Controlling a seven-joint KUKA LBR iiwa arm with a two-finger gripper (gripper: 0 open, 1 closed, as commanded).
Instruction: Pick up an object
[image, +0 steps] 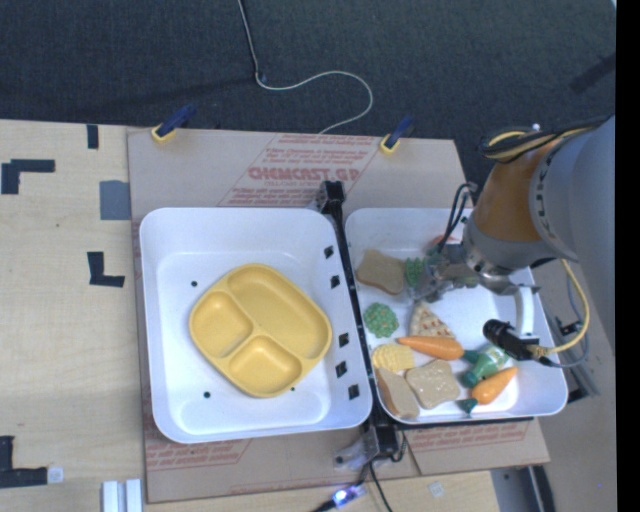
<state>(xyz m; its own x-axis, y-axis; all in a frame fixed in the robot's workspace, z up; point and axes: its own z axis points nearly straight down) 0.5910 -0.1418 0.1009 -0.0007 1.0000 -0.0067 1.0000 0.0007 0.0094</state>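
Hovering low in the right bin (540, 400), the gripper (432, 278) sits by a small green toy (414, 270) near the bin's far edge; can't tell its state. Left bin (160, 300) has a yellow tray (260, 328) mid-bin.

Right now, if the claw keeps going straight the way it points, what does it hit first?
Probably the dark green toy just off the tips of the claw, which points toward the view's left. Beyond it lies the brown bread-like piece. Height above the right bin is unclear, so it might pass over.
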